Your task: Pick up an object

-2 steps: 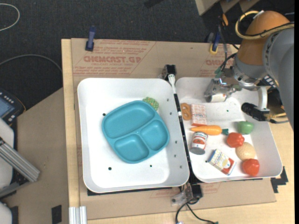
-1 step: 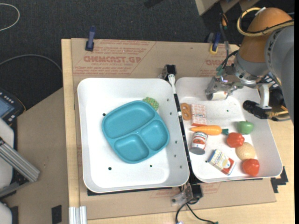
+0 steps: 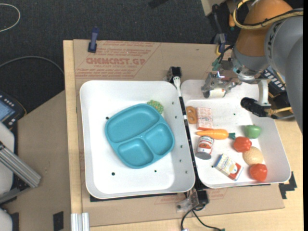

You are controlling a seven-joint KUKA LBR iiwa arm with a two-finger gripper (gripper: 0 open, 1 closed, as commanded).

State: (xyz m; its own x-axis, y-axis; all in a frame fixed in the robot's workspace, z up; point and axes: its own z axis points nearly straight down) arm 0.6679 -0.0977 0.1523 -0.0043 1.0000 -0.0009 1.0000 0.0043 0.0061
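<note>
A: Gripper [image 3: 217, 88] low over far edge of right bin [image 3: 284, 150]. Open or closed? Can't tell, too blurry.
B: Targets?
A: Carrot [image 3: 214, 134], can [image 3: 204, 147], green fruit [image 3: 252, 131], tomatoes [image 3: 242, 144], potato [image 3: 253, 155], small box [image 3: 227, 166], all loose in right bin.
B: Left bin [image 3: 91, 138]?
A: Holds teal divided plate [image 3: 139, 135], green bit [image 3: 155, 105] at far edge.

Grey arm [image 3: 288, 35]; orange band [image 3: 260, 25]; yellow cable [image 3: 240, 11]

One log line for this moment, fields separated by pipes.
gripper over right bin far edge | grasp: cannot tell | carrot, can, tomatoes in bin | blue tray in left bin
</note>
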